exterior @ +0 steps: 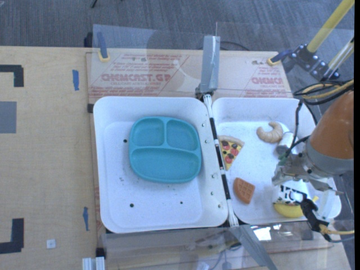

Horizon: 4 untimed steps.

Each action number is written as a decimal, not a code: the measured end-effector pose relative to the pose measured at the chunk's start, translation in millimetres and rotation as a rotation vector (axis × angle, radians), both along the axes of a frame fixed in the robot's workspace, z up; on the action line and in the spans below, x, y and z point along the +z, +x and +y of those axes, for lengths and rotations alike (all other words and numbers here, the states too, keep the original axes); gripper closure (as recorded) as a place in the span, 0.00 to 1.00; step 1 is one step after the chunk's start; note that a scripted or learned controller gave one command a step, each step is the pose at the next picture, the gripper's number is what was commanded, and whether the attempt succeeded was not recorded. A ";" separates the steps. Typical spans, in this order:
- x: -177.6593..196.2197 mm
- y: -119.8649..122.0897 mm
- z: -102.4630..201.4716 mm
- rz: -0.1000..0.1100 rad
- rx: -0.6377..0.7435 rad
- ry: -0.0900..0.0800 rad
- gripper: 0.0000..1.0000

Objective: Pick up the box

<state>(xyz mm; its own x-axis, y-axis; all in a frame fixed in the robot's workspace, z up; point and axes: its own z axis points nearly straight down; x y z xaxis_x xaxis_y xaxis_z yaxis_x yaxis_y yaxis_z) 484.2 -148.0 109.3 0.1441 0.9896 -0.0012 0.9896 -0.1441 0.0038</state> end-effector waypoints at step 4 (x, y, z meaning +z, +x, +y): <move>-19.6 -1.2 -47.7 -0.010 -0.175 -0.004 0.00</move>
